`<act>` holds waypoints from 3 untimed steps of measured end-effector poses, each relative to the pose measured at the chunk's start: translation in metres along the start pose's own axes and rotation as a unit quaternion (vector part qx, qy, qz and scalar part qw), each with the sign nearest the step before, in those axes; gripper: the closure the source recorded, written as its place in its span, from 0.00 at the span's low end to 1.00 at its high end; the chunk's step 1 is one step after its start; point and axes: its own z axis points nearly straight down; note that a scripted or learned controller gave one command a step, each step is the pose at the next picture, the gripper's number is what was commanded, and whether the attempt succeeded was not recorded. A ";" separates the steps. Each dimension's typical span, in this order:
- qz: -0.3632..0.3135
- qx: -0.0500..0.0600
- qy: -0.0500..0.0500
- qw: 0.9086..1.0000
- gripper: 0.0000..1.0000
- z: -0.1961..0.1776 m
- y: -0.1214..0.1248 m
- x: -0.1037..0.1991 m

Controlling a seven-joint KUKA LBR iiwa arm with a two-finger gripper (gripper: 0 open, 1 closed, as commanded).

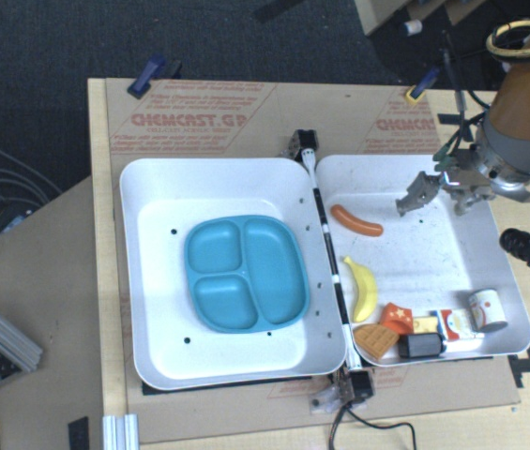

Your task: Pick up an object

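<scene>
My gripper (439,195) hangs over the back of the right bin (471,251), open, with nothing between its fingers. A sausage (356,221) lies just to its left, apart from the fingers. Further forward lies a yellow banana (363,289). Along the bin's front edge sit a brown waffle-like biscuit (375,341), a red piece (396,318), a black block (420,346), a small red and white box (454,326) and a small can (486,309) on its side.
The left bin (152,251) holds a blue divided plate (246,273). A black divider with clips (325,251) runs between the bins. The arm's orange band and grey body (527,111) stand over the bench's back right corner.
</scene>
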 end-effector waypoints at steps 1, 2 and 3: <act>0.000 0.000 0.000 1.000 0.00 0.107 0.062 0.025; 0.000 0.001 0.000 1.000 0.00 0.141 0.022 0.025; 0.000 -0.001 0.000 1.000 1.00 0.130 0.023 0.025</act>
